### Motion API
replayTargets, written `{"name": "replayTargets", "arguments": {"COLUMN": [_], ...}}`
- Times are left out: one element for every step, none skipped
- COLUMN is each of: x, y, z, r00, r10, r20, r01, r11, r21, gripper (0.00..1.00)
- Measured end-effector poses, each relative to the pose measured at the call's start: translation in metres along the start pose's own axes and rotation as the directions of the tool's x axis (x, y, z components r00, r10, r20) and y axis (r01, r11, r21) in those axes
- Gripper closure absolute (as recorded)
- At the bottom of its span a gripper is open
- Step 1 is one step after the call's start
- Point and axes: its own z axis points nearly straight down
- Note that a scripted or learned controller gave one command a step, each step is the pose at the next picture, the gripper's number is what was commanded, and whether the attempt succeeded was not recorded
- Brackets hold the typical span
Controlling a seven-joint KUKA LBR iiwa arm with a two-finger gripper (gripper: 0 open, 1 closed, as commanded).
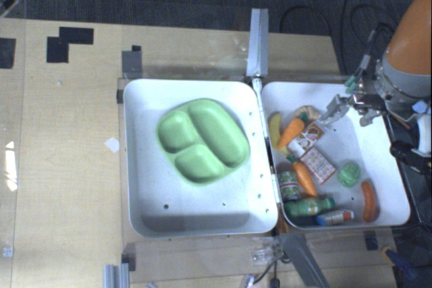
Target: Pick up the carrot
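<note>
**Gripper above right bin; carrot lying loose**

The arm [408, 44] enters from the right, and its gripper [332, 111] hangs over the upper part of the right bin [391, 165]. Finger spread cannot be told at this angle; nothing is seen between them.

The carrot [291, 132] lies in the right bin near its left wall, tilted, just beside a yellow banana [275, 128] and touching a printed carton [310, 138]. A second orange carrot-like piece [304, 178] lies lower, beside a can [289, 186] and a green bottle [309, 206]. A green round item [349, 174] and a red sausage [368, 200] lie toward the right.

The left bin [142, 165] holds a green divided plate [202, 139].
</note>
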Motion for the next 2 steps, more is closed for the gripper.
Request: {"name": "replayTargets", "arguments": {"x": [0.077, 0.066], "y": [0.009, 0.064], "z": [0.084, -0.040], "r00": [0.858, 0.683], "r10": [-0.513, -0.730], "r20": [0.000, 0.004], "r01": [0.513, 0.730], "r11": [0.858, 0.683], "r21": [-0.001, -0.004], "gripper": [0.00, 0.00]}}
